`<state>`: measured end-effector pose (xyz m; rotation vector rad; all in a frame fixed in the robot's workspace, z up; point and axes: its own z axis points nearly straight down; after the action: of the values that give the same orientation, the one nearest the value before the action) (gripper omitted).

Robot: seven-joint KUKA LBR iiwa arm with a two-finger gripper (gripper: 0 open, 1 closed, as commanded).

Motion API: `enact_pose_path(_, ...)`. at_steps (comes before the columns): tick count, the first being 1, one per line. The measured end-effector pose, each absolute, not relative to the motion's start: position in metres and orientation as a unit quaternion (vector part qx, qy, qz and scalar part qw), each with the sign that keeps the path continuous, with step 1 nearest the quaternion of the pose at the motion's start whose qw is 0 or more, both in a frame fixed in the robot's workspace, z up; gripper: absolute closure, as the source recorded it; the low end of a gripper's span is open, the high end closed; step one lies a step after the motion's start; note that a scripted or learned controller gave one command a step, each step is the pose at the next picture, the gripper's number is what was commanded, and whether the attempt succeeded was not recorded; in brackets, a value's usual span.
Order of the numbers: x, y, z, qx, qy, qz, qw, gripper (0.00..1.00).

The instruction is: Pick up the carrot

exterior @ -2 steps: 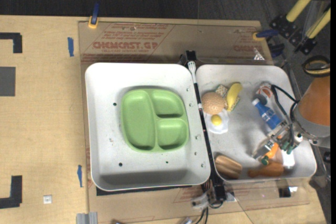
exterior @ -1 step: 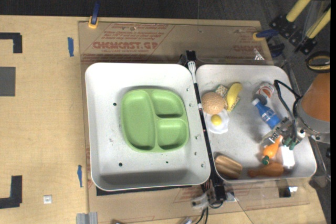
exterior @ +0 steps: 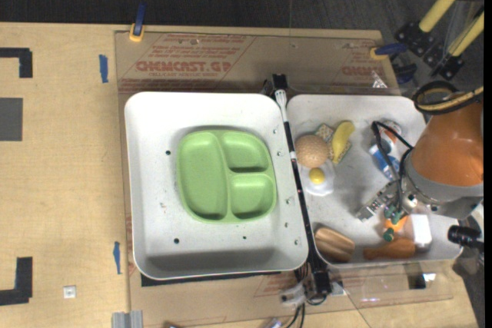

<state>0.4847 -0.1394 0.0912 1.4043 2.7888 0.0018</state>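
Note:
The carrot is orange and lies flat near the front wall of the right bin, with a small green and orange bit just above it. My gripper hangs low over the bin floor, a little behind the carrot. The grey arm with its orange band comes in from the right and hides the bin's right side. Nothing is visibly held.
In the right bin are a yellow banana, a tan ball, a fried-egg toy, a brown bread loaf, a white block and a blue item. The left bin holds a green divided plate.

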Motion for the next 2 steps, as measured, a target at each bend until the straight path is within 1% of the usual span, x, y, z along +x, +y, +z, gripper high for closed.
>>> enact_pose_path(1, 0.484, -0.136, 0.090, 0.449, 0.894, 0.0024, 0.005, 0.00)
enact_pose_path(2, 0.484, -0.182, 0.089, 0.359, 0.933, 0.0014, 0.009, 0.00)
